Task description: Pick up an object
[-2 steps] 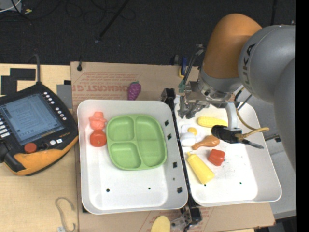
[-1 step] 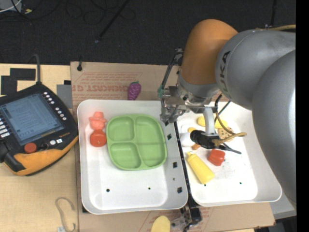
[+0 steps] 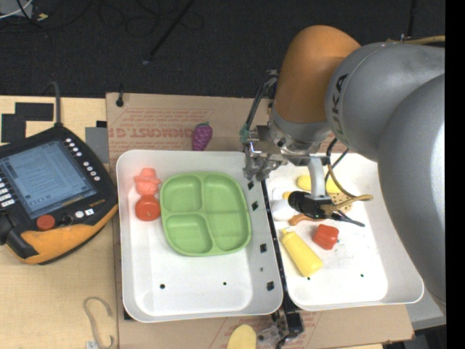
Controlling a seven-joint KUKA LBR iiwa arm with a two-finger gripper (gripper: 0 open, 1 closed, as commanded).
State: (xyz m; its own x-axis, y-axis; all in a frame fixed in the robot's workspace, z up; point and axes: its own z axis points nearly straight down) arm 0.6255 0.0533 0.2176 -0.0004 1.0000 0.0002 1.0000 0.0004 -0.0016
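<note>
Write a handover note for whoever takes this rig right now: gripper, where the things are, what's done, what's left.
Gripper: low over the divider between the two bins, at their far end; nothing visibly held.
Left bin: green divided plate, with a pink toy and a red round toy beside it on the view's left.
Right bin: yellow bottle lying down, small red object just beside it.
Done: no object lifted yet.
Left: grasp any one object and raise it out of its bin.
</note>
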